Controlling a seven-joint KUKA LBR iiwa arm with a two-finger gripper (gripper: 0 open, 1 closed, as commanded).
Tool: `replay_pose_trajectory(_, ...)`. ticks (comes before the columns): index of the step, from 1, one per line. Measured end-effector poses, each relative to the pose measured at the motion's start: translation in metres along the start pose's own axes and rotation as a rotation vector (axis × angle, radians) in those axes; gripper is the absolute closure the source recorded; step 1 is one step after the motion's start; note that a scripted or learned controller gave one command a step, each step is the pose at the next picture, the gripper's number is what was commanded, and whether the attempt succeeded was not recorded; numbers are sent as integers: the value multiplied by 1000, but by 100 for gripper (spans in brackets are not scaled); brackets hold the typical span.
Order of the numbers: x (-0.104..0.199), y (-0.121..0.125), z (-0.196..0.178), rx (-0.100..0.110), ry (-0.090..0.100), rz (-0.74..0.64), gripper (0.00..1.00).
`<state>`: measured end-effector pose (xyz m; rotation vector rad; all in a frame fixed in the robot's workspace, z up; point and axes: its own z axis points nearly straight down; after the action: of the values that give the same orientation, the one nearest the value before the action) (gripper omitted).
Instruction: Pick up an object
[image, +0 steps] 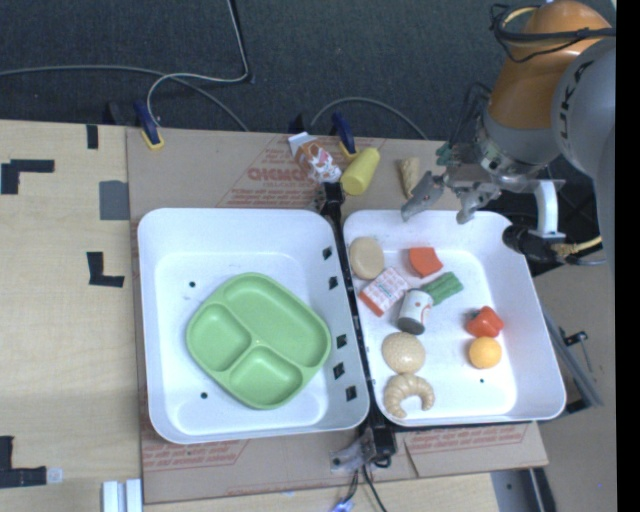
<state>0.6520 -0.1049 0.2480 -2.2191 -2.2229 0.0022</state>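
Arm comes in at upper right of frame: smooth grey shell w/ glossy orange band, ending in the end effector (446, 204). Its 2 thin metal fingers (417, 198) are spread apart, nothing between them, hanging over the top rim of the right bin (530, 300).

Right bin, a shallow white plastic tray w/ rounded corners, holds the toy food. Upper left of bin: beige oval potato-like piece (366, 256). Just right of it, an orange wedge-shaped block (425, 261). Below those, a flat red-and-white packet (383, 291) lies tilted, touching a small grey can (412, 312) on its side; a green cylindrical piece (442, 287) sits just above the can. Mid-right: red pepper-like lump (485, 321) w/ a round smooth orange fruit (484, 352) just under it. Lower centre: tan round bun (403, 351), textured top, and beneath it a curved croissant (409, 393), pale and ridged.

Left bin (160, 300), same white plastic, carries a light green divided plate (258, 341) w/ 3 compartments, matte, rounded-square shape, turned at an angle.

Bench (60, 330) is light wood w/ brown cardboard under the bins. Above the bins on the cardboard: a yellow cylinder piece (361, 170), a small printed wrapper item (316, 158) and a pale cone-ish piece (408, 175). Thin cables (200, 75) loop across dark carpet at top of frame.
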Motion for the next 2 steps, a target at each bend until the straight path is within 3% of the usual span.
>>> replay_pose_trajectory(1,-48,-16,68,2,-1,2,0)
replay_pose_trajectory(2,-34,15,162,-4,-1,0,0)
